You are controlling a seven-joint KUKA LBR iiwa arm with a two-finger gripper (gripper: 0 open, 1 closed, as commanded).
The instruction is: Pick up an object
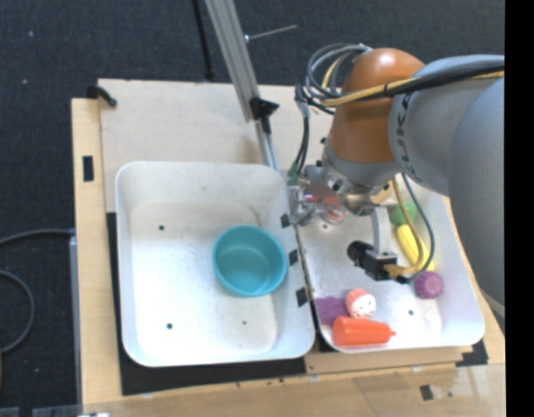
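**A:** What do you have?

**B:** My gripper [323, 205] sits at the right bin's [464, 315] upper-left corner; whether it's open I cannot tell. I'd take the orange carrot [362, 330] on the front edge.

**A:** Grip?

**B:** Probably light, stiff, slick; across its middle.

Wooden bench [180, 115], two white bins side by side, left bin [145, 233], right bin [453, 307]

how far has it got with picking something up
Done: the arm has reached over the right bin, and the gripper sits low near that bin's upper left corner. In hand: nothing shows between its fingers, so no grasp is confirmed. Left: the orange carrot, purple ball, yellow banana and small round toy lie in the right bin, and the blue bowl sits in the left bin; closing and lifting remain.
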